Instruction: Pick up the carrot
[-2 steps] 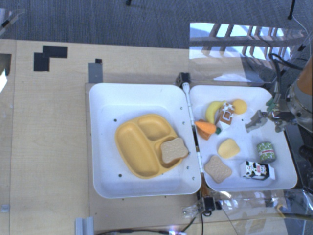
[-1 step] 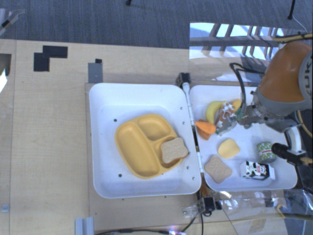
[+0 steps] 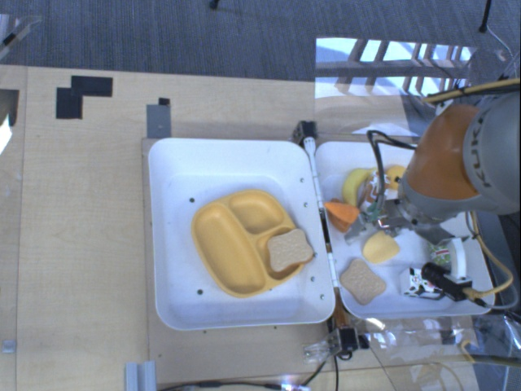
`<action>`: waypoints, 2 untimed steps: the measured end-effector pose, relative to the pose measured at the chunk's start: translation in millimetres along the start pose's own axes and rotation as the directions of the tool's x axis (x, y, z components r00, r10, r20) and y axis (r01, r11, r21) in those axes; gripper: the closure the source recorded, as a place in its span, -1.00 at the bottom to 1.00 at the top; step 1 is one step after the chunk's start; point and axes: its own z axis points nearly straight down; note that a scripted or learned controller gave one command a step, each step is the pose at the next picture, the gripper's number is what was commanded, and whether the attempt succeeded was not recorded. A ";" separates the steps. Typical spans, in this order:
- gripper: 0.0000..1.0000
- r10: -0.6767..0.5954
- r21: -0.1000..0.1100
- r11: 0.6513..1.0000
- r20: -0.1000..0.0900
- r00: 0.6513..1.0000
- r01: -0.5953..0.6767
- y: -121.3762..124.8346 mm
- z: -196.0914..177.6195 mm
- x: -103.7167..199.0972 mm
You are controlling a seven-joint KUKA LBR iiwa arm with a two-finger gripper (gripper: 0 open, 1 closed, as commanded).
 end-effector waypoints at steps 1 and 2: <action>-1.00 0.013 -0.011 1.000 0.007 1.000 -0.013 106.9 21.6 -58.0; -1.00 0.106 -0.015 0.994 0.002 0.994 -0.106 128.8 -39.5 -16.1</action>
